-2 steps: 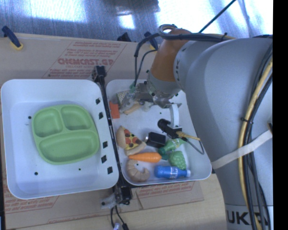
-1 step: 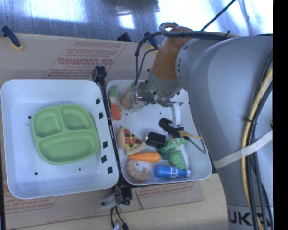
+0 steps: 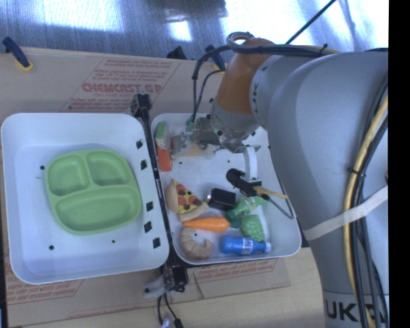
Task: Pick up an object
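While hovering low over the far end of the right bin (image 3: 281, 219), gripper (image 3: 195, 139) reaching toward the small toys by the divider; finger state impossible to tell. Lying loose nearer the front, apart from it: pizza slice (image 3: 183, 198), carrot (image 3: 206, 224), blue bottle (image 3: 245, 245).

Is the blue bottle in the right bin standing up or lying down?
Lying down: the blue bottle rests on its side on the right bin's floor, white cap end pointing right.

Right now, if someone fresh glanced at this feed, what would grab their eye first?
Probably the big grey arm sweeping in from the right, its orange band above the far end of the right bin. Next, the green divided plate alone in the left bin, then the toy food at the right bin's near end: pizza slice, carrot, blue bottle.
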Controlling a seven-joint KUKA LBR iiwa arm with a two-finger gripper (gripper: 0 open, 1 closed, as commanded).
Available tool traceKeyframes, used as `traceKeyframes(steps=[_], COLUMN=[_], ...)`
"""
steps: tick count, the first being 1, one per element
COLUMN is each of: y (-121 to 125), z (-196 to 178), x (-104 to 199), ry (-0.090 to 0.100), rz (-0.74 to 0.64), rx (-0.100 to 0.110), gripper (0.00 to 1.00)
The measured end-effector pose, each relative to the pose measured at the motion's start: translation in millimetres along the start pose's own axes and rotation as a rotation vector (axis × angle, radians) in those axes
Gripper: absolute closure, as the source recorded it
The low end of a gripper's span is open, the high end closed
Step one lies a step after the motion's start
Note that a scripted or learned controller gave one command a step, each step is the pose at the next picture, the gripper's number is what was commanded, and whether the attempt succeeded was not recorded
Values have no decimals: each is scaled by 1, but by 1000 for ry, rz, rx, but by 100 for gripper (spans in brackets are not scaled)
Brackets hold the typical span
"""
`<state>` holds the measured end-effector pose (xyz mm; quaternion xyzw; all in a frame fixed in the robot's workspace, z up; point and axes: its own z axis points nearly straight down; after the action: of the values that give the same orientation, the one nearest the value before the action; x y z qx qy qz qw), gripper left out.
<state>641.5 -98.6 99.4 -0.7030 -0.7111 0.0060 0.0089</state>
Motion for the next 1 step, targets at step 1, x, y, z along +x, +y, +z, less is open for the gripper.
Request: traceKeyframes(steps=[1], y=[-59], z=[9], x=[5], ry=[-4], rz=[5], rx=[-18], gripper=[0])
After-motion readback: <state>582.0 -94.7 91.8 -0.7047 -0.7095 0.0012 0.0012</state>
